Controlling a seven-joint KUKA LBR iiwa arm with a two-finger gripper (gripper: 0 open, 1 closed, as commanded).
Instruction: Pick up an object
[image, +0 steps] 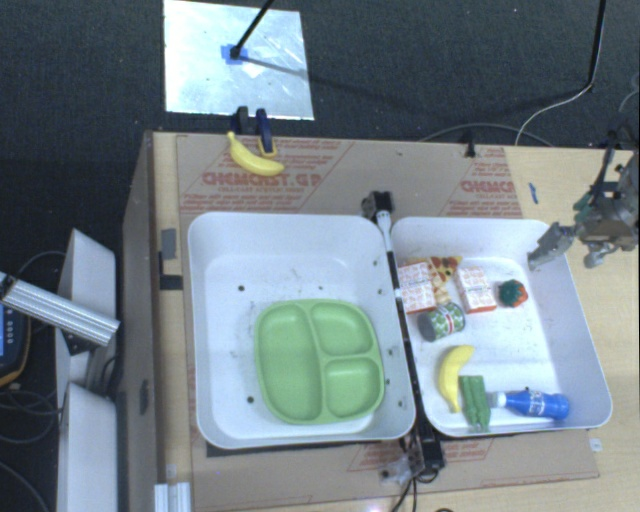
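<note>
Resting on a cardboard-topped bench (330, 170), two white bins (230, 240); dark carpet (80, 80) around; tool (565, 245) grip unclear.

Left bin (215, 300): we saw a green divided plate (320, 358) inside.
Bench, upper left: we found a banana (250, 157) beside a blue clamp (264, 128).

The bench (330, 170) bears two white bins (215, 260) and a banana (252, 158).

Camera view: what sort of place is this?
Likely a robotics lab picking bench: two white bins on a cardboard-covered bench, toy food like a banana, loose cables on dark carpet.
</note>
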